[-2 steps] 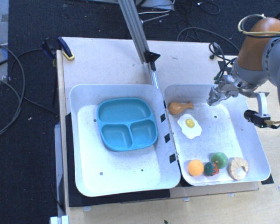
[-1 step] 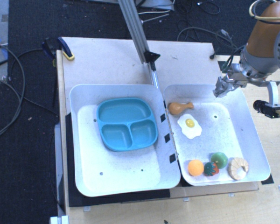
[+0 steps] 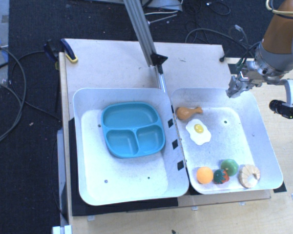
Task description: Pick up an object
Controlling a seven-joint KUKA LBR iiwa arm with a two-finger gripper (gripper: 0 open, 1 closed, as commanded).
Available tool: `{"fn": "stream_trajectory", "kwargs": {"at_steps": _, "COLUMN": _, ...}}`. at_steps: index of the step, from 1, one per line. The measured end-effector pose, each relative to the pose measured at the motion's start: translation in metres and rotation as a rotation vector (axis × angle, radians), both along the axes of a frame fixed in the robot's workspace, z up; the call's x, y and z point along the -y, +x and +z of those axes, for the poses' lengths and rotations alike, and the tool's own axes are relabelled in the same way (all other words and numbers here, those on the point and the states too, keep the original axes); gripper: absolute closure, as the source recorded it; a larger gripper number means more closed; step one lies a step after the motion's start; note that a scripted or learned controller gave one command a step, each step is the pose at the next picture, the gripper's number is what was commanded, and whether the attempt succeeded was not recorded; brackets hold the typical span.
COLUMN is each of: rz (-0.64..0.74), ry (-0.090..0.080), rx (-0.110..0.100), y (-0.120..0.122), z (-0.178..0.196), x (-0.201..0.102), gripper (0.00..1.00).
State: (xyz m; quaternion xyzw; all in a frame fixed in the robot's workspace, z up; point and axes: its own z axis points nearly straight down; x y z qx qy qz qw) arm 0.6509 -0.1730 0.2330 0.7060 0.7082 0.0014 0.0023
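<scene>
the gripper [image 3: 234, 92] is seen at two o'clock over the right bin [image 3: 263, 145]; its state cannot be told. with the fried egg [image 3: 198, 132] lying flat mid-bin, a slipped grasp is judged likely.

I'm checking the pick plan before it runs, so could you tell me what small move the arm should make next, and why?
Probably shift the gripper toward the camera over the fried egg or the drumstick, then descend. It hangs over the far right corner of the right bin, with no object beneath it. Those two pieces lie nearest, and apart from the cluster along the near wall.
</scene>
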Motion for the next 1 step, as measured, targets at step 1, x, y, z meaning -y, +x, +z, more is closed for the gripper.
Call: {"fn": "stream_trajectory", "kwargs": {"at_steps": 1, "rz": 0.004, "ry": 0.002, "rx": -0.004, "y": -0.0033, "z": 0.0097, "x": -0.0574, "gripper": 1.00}}
